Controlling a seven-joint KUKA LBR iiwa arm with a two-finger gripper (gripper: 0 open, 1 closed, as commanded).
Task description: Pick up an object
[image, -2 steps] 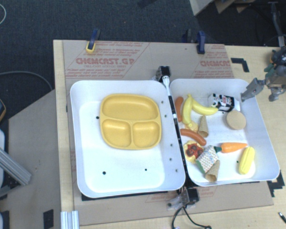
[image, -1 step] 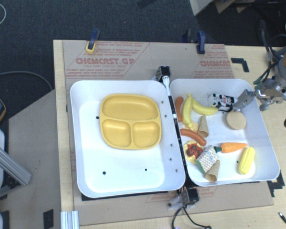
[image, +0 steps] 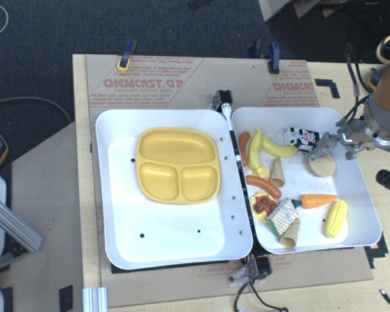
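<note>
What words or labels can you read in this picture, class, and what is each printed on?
"CHEMCAST GP": red print on the brown board behind the left bin.
The same red print on the board behind the right bin: partly cut off, only roughly legible.
Smaller red lines beneath both: too blurred to read.

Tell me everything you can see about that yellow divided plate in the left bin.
The yellow plate looks like smooth, matte plastic, a rounded rectangle with three hollows: one long compartment across the far side and two smaller ones side by side nearer the camera. It lies flat and upright on the floor of the left bin, in the bin's far half, roughly centred between the side walls. All three hollows hold nothing, and only the bin floor touches it.
</note>
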